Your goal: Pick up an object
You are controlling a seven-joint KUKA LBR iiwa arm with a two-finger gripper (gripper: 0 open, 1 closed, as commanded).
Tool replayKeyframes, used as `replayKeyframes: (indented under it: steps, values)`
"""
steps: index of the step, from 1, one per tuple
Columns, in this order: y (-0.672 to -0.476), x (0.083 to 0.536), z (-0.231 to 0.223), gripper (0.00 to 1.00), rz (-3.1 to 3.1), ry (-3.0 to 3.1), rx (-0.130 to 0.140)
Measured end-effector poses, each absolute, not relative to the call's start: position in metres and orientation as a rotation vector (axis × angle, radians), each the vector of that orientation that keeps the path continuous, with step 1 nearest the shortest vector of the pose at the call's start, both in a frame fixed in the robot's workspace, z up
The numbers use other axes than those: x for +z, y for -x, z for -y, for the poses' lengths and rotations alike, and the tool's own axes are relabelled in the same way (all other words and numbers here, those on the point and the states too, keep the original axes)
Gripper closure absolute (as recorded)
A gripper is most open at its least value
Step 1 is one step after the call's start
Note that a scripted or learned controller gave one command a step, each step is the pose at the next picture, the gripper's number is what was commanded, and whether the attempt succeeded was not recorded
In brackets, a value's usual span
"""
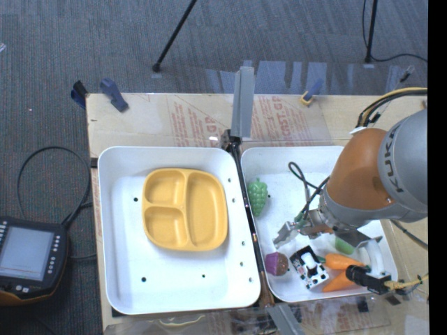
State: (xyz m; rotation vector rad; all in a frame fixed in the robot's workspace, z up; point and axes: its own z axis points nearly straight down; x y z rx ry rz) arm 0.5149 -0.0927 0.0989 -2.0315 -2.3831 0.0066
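Observation:
My gripper (299,248) hangs low over the front middle of the right bin (279,160), under the grey and orange arm (363,176). A purple toy fruit (276,263) lies just left of it, near the bin's front left corner. Two orange carrot-like pieces (338,271) lie just right of it, and a small green piece (343,244) peeks out under the wrist. A green bunch of grapes (258,195) rests against the bin's left wall, farther back. I see nothing held in the gripper.
A yellow divided plate (186,209) lies in the left bin (119,271). A grey post (243,107) stands behind the wall between the bins. Black cables (302,176) trail over the right bin's floor.

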Motion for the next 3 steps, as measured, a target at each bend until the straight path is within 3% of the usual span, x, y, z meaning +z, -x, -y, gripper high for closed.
replayKeyframes:
  steps: [1, 2, 3]
  values:
    - [-0.474, 0.103, 0.111, 0.00, 1.951, 2.452, 0.005]
    - [-0.473, 0.111, 0.111, 1.00, 1.941, 2.453, 0.008]
    - [-0.521, 0.234, 0.078, 1.00, 1.913, 2.494, -0.004]
